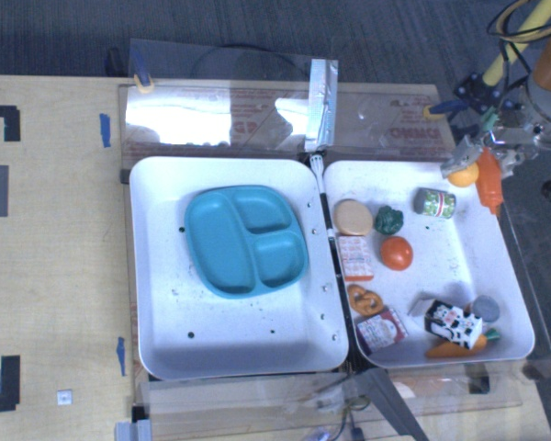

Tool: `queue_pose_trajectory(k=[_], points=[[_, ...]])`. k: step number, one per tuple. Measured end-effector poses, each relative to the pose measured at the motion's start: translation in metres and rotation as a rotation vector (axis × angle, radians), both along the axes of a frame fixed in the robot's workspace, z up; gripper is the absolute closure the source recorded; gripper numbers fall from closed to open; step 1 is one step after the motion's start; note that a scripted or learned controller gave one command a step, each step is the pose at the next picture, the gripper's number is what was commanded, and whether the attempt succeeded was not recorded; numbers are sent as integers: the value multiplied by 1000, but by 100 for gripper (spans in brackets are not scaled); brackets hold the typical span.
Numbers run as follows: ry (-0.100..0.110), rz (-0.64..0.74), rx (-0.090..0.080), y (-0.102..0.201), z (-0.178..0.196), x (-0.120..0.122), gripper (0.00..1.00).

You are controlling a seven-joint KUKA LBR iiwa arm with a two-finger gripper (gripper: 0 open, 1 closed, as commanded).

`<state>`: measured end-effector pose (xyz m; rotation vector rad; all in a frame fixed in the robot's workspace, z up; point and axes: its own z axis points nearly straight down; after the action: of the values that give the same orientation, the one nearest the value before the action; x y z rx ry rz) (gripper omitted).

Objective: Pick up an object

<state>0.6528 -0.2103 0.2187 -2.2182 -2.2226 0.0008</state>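
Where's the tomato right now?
In the camera view the tomato lies near the middle of the right bin, just below the broccoli and right of the packet.

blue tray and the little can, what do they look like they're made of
Blue divided tray: probably moulded plastic, matte to satin. It is one even colour, with rounded compartment walls and only soft highlights.

Small can: possibly metal, or a plastic toy copy. It lies on its side with a green printed label and a pale, shinier end; too small to settle.

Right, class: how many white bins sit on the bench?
2: the left bin holds a blue divided plate; the right bin holds the small food items.
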Motion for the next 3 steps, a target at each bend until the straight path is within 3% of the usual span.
queue_pose_trajectory(k=[1, 2, 3], points=[[13, 254, 2, 16, -71, 11, 0], [-15, 283, -6, 13, -85, 1, 0], [-28, 300, -12, 11, -86, -7, 0]])
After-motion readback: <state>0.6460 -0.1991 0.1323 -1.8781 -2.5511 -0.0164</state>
